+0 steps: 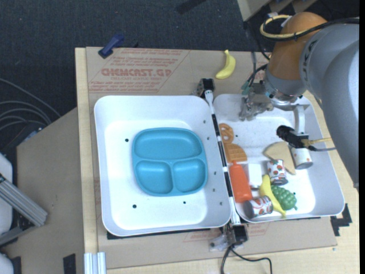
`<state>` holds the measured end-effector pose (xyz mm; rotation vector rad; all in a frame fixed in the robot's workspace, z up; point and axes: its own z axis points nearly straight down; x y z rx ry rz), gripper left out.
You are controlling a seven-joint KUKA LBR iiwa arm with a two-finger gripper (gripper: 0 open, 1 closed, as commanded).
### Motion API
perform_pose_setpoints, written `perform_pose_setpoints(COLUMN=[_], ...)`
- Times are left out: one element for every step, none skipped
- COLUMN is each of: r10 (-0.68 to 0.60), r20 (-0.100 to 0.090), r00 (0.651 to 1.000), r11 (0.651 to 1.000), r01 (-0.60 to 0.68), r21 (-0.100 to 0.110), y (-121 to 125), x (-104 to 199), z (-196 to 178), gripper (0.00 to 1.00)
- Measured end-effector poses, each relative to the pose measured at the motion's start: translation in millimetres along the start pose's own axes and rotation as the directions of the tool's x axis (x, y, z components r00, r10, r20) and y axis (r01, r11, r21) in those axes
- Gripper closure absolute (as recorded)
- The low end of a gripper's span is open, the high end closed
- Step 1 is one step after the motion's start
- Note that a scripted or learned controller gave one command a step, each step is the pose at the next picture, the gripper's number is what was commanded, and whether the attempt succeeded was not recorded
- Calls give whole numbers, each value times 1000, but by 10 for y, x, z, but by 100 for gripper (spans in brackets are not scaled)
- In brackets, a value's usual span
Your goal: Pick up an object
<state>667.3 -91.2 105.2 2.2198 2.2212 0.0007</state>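
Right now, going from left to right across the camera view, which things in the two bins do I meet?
Blue divided plate → orange stick → green bumpy toy. The other pieces overlap these too much to order.

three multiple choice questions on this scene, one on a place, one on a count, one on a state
1. Where is the blue tray? A) in the left bin B) on a shelf C) on the floor
2. How many compartments has the tray? A) two B) three C) five
3. How is the orange stick? A) standing upright B) lying flat C) broken in two
Answers: 1 A, it sits in the left bin; 2 B, one wide and two small; 3 B, it lies flat along the left wall of the right bin.
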Motion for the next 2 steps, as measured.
perform_pose_setpoints(r10=[0,0], r20=[0,0], r00=[1000,1000], r11=[1000,1000], r01=[0,0], r21=[0,-2], y=[-1,5], x=[0,0], z=[1,-102], gripper=[0,100])
